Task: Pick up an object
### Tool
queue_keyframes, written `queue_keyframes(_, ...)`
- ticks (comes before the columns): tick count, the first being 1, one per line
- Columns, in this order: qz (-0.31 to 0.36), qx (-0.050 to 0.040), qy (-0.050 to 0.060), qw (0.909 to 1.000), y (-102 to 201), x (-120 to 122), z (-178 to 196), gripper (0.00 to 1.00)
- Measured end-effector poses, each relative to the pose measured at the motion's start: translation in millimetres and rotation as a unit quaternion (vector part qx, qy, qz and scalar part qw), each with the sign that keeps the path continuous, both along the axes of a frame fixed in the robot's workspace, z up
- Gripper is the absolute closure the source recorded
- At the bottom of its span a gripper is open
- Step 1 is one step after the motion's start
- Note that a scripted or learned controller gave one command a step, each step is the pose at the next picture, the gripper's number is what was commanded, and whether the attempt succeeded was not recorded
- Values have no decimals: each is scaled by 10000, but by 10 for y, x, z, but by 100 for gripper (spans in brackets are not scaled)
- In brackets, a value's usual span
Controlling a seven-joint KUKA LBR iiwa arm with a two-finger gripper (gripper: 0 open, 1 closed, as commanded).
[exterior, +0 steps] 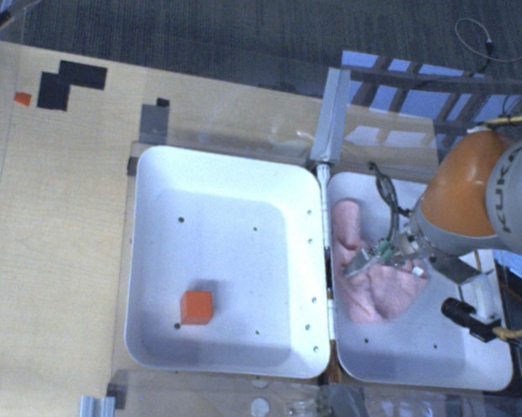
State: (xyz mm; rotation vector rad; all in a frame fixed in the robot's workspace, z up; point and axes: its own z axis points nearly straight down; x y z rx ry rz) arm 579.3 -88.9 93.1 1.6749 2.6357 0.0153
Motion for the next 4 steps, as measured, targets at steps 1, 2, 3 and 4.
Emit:
queue_keyframes(1, -680, 27, 101, 9976, -233, 916, -8, 0)
queue_keyframes(2, 386, -10, 4, 9993, -327, 339, 4, 0)
queue_keyframes(3, 477, -16, -15, 9989, -275, -178, 8, 0)
queue_keyframes(4, 501, -21, -30, 9987, -35, -733, 7, 0)
